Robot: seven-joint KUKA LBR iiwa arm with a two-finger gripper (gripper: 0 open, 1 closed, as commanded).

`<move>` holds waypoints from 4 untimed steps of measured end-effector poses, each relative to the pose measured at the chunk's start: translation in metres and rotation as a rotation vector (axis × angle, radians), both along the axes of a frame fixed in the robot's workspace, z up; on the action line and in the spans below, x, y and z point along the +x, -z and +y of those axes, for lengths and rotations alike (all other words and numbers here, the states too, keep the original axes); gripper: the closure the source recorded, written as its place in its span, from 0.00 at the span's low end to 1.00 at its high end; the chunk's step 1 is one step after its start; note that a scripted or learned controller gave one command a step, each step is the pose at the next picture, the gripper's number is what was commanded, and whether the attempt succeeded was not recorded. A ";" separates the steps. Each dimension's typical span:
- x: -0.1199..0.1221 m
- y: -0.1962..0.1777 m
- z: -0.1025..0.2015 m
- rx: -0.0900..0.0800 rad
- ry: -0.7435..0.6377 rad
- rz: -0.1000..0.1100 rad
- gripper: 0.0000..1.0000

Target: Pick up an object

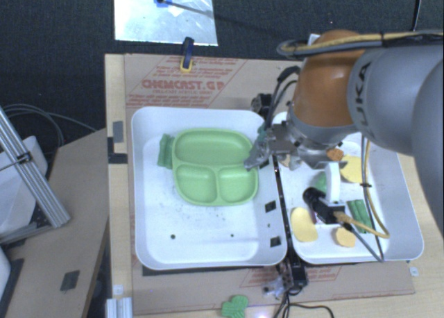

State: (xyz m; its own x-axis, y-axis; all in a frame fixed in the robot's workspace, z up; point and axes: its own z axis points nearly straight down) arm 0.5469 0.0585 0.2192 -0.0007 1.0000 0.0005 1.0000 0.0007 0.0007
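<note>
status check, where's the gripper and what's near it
Gripper low at the light green divided plastic plate's right rim. Nothing seen gripped. Yellow toy pieces lie in the right bin.

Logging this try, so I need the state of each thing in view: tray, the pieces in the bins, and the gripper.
Green divided tray: lying flat, right way up, in the left bin.
Yellow pieces: loose in the right bin.
Green stick: lying in the right bin.
Gripper: at the tray's right edge.
</note>
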 end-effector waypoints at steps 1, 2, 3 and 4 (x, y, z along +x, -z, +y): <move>-0.050 -0.067 -0.027 0.000 0.002 -0.004 0.00; 0.029 -0.102 -0.070 -0.003 0.002 -0.011 0.00; 0.055 -0.212 -0.033 0.001 -0.007 -0.016 0.00; 0.054 -0.216 -0.036 -0.001 -0.007 -0.007 1.00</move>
State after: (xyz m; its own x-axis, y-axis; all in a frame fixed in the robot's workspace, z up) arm 0.6010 0.0228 0.4352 -0.0081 1.0000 -0.0010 0.9999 0.0081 0.0073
